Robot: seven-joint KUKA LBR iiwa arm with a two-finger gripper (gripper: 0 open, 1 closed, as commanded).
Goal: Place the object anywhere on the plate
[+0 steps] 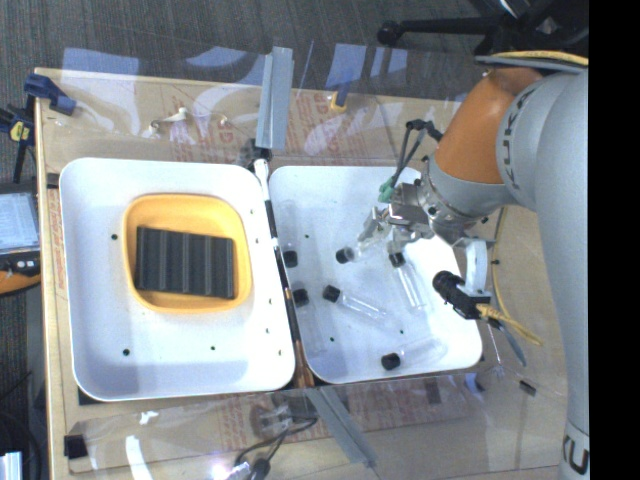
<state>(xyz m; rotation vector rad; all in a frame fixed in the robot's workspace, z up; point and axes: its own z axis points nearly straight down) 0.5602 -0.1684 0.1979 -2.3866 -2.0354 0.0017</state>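
I see the arm (520, 138) reaching over the right bin (300, 358) from the bench's right edge. The left bin (90, 348) carries the yellow plate (186, 211), which has a dark ribbed centre and sits toward that bin's far side. The gripper (385, 236) hangs low over the right bin's far half; I cannot tell its opening or whether it grips anything. Several clear tubes with black caps (352, 301) lie scattered across the right bin's floor, none on the plate.
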